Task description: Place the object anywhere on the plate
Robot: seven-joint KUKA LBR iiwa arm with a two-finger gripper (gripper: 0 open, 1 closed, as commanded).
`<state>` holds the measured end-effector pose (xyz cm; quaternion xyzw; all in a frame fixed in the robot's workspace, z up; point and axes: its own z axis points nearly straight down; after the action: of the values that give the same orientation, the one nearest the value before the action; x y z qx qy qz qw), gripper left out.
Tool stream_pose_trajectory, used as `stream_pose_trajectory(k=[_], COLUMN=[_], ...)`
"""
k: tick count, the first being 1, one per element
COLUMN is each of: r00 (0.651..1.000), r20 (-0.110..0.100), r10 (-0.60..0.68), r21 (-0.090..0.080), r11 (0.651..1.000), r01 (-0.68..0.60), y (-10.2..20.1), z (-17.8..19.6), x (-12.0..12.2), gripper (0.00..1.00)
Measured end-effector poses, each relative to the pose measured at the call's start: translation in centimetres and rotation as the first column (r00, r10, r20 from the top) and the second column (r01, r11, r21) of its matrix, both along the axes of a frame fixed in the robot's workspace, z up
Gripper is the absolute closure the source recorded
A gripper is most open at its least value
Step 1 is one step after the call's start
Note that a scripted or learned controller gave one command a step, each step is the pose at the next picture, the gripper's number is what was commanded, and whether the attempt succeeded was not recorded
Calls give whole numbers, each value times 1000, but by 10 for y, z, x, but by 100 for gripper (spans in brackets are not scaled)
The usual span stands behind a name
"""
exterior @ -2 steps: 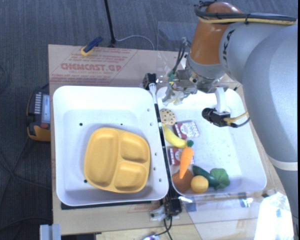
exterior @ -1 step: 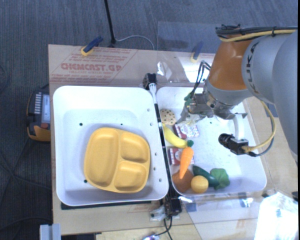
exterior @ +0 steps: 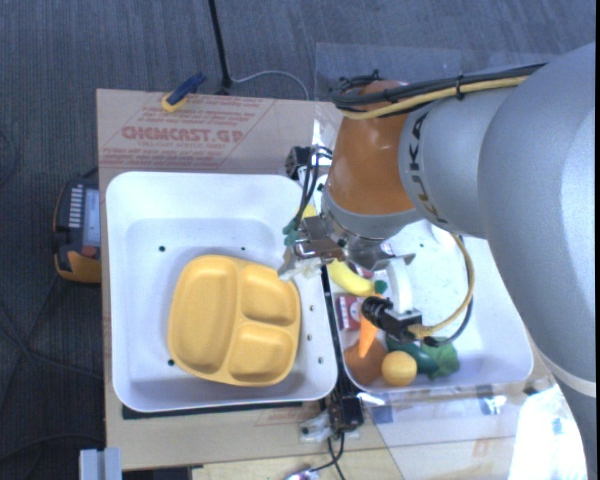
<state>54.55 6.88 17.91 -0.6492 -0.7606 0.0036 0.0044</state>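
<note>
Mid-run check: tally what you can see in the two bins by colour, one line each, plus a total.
Yellow: 3, the divided plate in the left bin, a banana and a round fruit in the right bin
Orange: 1, a carrot-like piece
Green: 1, a leafy item
Total: 5 visible; the arm hides part of the right bin.

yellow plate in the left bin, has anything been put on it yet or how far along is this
Nothing looks done: the yellow plate in the left bin has bare compartments. In hand: the arm hangs over the right bin, above the banana, orange ball and green toy. I can't tell whether it grips anything. Left: lift one object and set it on the plate.
</note>
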Motion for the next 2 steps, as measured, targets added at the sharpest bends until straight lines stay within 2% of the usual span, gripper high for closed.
stream_pose_trajectory(k=[1,2], r00=[1000,1000], r20=[1,-8], r10=[-6,-4], r21=[-3,-7], r11=[1000,1000], r01=[6,4], y=[-4,-4], z=[0,5], x=[1,0], gripper=[0,100])
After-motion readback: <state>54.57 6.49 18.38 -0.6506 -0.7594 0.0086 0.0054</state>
